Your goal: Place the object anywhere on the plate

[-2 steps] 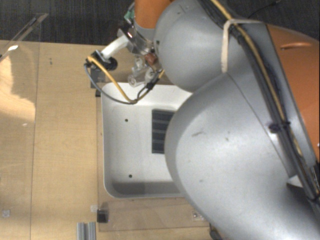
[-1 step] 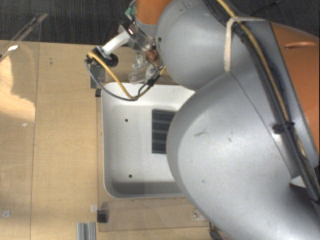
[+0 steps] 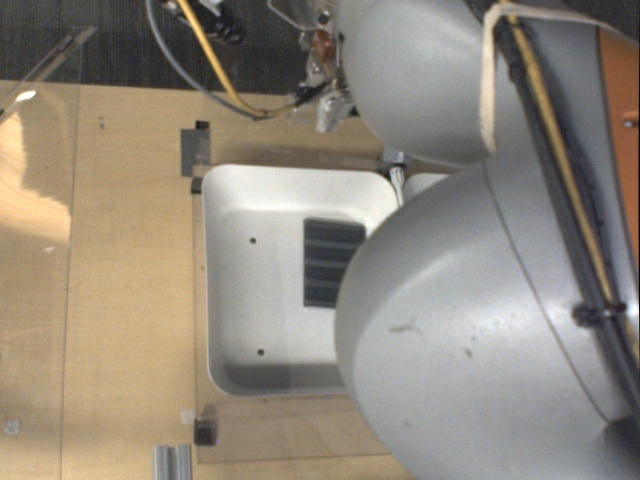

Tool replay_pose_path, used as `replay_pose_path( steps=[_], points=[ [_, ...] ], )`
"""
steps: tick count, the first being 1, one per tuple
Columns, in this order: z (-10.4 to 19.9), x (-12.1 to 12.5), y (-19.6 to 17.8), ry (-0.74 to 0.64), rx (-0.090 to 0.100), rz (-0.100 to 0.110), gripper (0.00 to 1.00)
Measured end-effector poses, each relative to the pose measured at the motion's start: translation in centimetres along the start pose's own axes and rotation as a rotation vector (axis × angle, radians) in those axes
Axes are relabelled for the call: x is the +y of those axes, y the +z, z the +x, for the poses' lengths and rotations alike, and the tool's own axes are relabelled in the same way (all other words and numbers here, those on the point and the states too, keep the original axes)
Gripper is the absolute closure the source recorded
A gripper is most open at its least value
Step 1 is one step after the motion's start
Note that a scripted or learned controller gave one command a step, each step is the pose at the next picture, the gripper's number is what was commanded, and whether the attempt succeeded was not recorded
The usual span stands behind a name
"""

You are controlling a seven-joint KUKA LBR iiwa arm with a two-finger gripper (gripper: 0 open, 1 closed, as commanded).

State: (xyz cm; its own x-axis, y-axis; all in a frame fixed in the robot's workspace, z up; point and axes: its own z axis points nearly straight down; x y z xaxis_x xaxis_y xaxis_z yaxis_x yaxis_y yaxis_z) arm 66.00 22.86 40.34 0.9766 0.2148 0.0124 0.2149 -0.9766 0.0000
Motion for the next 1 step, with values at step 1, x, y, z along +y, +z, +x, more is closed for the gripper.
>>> replay_pose_path(
  steps=[1],
  points=[
    [-2.72, 6.08, 7.58, 0.014, -0.008, -0.001, 1.00]
  ],
)
